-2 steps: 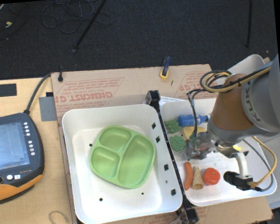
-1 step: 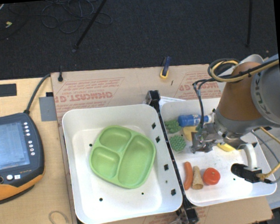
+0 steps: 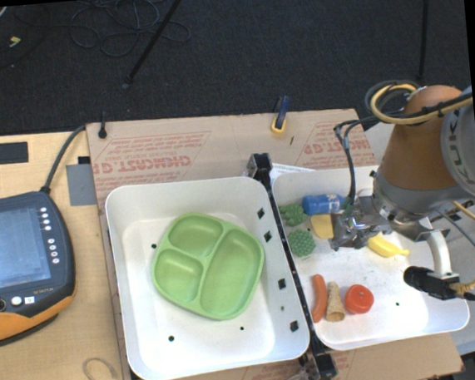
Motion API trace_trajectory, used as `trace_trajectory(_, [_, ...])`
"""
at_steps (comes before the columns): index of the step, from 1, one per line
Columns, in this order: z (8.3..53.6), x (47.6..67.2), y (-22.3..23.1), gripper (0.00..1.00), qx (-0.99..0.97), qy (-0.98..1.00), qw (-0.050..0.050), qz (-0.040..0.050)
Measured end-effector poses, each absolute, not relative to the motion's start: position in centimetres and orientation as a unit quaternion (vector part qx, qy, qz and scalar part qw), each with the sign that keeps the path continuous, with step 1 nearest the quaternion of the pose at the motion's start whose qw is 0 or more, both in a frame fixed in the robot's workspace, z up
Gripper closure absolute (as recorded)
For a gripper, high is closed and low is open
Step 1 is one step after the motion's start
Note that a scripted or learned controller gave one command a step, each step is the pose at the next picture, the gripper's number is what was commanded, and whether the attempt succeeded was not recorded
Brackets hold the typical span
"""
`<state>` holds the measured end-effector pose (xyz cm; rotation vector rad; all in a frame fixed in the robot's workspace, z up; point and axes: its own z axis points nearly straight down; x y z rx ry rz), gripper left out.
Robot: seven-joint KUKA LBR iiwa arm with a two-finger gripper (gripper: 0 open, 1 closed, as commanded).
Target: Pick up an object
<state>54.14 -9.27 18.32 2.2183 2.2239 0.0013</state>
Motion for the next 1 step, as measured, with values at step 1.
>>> trace_trajectory(1, [23.02, 54.21, -9.35, 1.00, 0.707, 0.707, 0.001, 0.0007])
